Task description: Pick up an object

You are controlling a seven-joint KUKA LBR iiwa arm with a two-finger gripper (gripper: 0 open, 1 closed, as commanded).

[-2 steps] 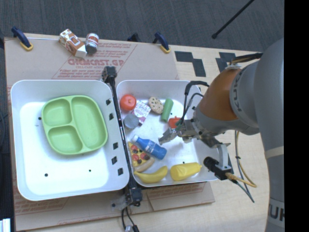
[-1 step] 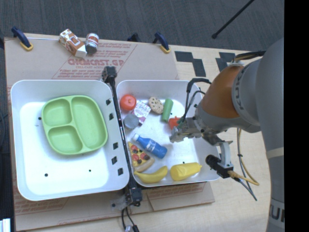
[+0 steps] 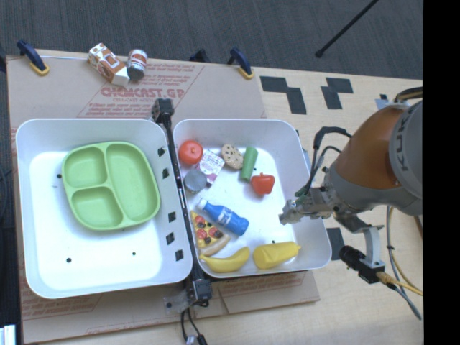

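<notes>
The right bin [image 3: 287, 131] holds several toy foods: a red tomato [image 3: 190, 152], a cookie [image 3: 231, 155], a green cucumber [image 3: 249, 162], a red pepper [image 3: 263, 184], a blue bottle [image 3: 226, 217], a pizza slice [image 3: 206, 233], a banana [image 3: 225, 259] and a yellow piece [image 3: 275, 253]. My gripper [image 3: 293, 213] hangs over the bin's right side, just above the yellow piece and right of the red pepper. Nothing shows between its fingers.
The left bin [image 3: 36, 257] holds a green divided plate [image 3: 111, 184]. A small carton [image 3: 106, 62] and a can [image 3: 136, 63] lie on the cardboard behind the bins. Blue clamps [image 3: 241, 61] sit at the cardboard's edge. A grey lid [image 3: 195, 181] and a wrapper [image 3: 211, 163] lie by the tomato.
</notes>
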